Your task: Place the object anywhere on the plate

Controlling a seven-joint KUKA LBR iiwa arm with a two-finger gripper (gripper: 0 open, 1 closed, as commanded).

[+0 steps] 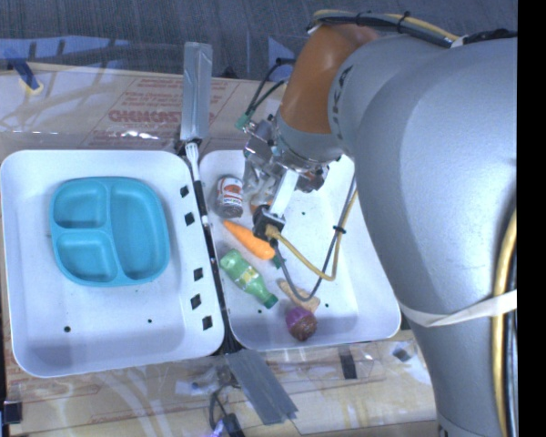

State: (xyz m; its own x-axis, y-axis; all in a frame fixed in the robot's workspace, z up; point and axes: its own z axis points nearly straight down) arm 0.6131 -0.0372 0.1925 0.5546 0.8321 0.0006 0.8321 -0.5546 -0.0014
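A blue divided plate lies in the left white bin. In the right bin are a small can, an orange carrot, a green bottle and a purple-brown bulb-like thing. My gripper hangs low over the upper left part of the right bin, just right of the can and above the carrot's thick end. The wrist hides its tips, and no object is seen held in it.
A dividing rim with black clips runs between the two bins. The big grey arm covers the right bin's right side. Cardboard and tape lie behind the bins.
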